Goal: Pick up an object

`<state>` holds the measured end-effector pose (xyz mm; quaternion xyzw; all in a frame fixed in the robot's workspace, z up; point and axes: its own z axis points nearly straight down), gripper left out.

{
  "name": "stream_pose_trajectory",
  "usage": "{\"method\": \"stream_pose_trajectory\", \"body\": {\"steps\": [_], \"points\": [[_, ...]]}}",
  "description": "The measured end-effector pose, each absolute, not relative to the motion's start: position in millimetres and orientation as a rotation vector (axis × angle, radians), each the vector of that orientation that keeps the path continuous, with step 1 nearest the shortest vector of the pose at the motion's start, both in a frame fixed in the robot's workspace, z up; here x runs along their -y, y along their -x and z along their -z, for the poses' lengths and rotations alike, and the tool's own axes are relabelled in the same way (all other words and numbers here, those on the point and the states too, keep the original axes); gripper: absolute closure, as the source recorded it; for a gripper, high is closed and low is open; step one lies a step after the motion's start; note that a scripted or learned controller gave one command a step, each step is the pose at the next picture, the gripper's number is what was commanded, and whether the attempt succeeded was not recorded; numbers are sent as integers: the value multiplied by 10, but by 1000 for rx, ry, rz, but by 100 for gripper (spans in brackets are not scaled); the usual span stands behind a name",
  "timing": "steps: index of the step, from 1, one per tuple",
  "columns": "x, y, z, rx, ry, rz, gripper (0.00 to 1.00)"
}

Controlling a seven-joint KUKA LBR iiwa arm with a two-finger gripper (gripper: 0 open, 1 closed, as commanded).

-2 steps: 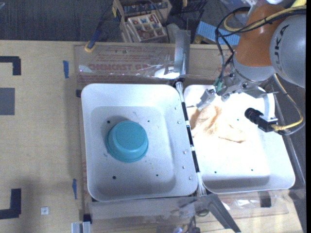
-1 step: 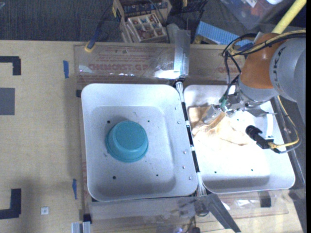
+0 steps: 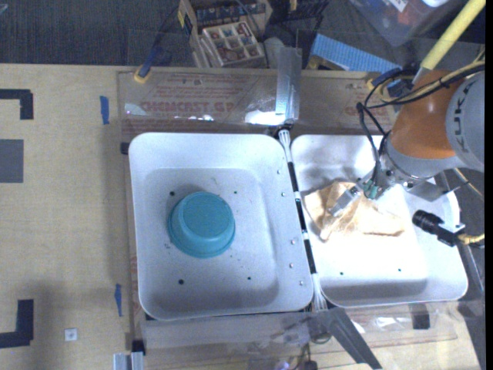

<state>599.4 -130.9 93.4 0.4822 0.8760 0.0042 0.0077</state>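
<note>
We see the end effector low inside the right white shallow bin, in the upper-left part of it. The tip is right on top of a crumpled tan-brown sheet, maybe paper or cloth, we can't say which. The sheet spreads out under the end effector & goes on below it & off to the right of it in the pic. It lies flat-ish on the bin floor. Is the end effector wide or narrow? We can't tell, the tip is too small & blurry vs. the sheet. We also can't tell if it has got hold of the sheet or just touches it.

The grey arm w/ the orange band goes up & to the right from the end effector.

Far off to the left of the end effector, past the wall between the bins, sits a round teal plastic bowl. It is in the middle of the left white shallow bin & looks bottom-up. Both bins sit side by side on the pale wood worktop.
</note>
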Motion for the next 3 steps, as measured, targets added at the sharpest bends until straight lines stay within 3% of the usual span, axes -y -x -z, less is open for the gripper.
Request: {"method": "stream_pose_trajectory", "body": {"steps": [1, 2, 3], "points": [[1324, -6005, -1046, -2733, -1511, -18, 100], [579, -6161, -1848, -2637, -1702, -1, 100], [686, -6613, -1876, -2669, -1648, -1, 100]]}}
